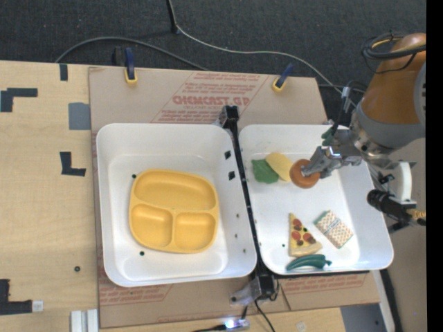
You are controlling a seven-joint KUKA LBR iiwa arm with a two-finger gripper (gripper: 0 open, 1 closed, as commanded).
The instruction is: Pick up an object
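The right bin (360, 254) holds several toy foods. A brown ring-shaped donut (302, 174) lies near the bin's middle, beside a pale yellow piece (279, 164) and a green leafy piece (264, 171). Lower down sit a pizza slice (302, 236), a patterned cracker-like block (335, 228) and a green pepper (307, 263) by the front wall. My gripper (318, 164) reaches in from the right and hangs right over the donut's right edge, its fingertips at or touching the donut. Whether anything sits between the fingers cannot be made out.
The left bin (111, 206) holds a yellow divided tray (173, 209). A black divider strip (242, 185) runs between the two bins. Clamps and cables sit at the cardboard's back edge, and the arm's body overhangs the right bin's far right corner.
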